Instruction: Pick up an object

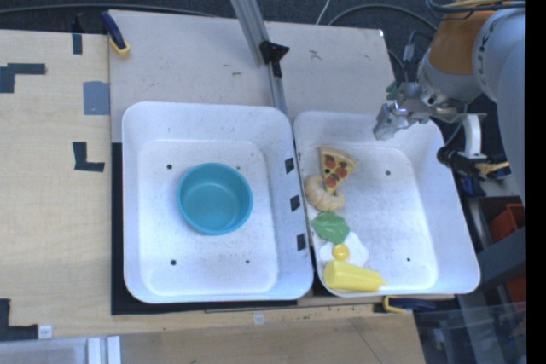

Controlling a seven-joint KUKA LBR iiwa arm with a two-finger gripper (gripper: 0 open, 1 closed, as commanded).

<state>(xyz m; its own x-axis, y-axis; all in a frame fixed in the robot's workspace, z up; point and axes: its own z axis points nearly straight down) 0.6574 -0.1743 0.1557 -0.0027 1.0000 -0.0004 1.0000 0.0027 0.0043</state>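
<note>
While my hand (386,125) hovers at the right bin's (426,209) one o'clock corner, I cannot tell its opening. Toy pizza slice (335,165) lies at eight o'clock, touching the pastry (324,193); crowding could spoil a grasp.

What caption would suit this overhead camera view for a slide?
Robot gripper hovers over the right bin holding toy foods; a blue bowl sits in the left bin.
</note>
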